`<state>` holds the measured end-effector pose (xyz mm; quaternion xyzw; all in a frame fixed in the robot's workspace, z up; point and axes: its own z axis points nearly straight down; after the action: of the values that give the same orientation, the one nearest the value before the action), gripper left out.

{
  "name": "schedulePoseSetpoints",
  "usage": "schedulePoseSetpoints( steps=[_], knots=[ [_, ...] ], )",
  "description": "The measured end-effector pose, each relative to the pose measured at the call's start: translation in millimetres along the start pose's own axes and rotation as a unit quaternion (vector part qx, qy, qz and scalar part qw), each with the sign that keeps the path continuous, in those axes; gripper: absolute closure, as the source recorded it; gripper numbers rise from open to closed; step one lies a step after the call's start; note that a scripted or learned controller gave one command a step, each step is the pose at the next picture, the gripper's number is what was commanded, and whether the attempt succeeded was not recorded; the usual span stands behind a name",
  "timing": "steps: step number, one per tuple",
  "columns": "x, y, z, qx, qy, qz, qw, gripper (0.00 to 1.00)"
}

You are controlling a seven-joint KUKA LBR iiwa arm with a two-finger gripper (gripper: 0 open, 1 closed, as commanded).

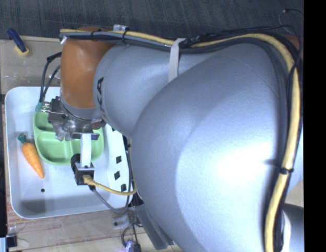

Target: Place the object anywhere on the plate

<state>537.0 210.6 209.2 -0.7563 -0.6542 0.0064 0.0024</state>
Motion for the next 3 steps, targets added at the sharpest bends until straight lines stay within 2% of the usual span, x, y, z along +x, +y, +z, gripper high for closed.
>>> schedulePoseSetpoints(
  steps=[1, 2, 3],
  knots=[
    [0.0, 0.0, 0.0, 0.0, 0.0, 0.0, 1.0, 0.0],
    [0.3, 0.4, -6.9, 0.003, -0.002, -0.004, 1.0, 1.0],
    [0.4, 0.3, -6.9, 0.003, -0.002, -0.004, 1.0, 0.0]
  ],
)
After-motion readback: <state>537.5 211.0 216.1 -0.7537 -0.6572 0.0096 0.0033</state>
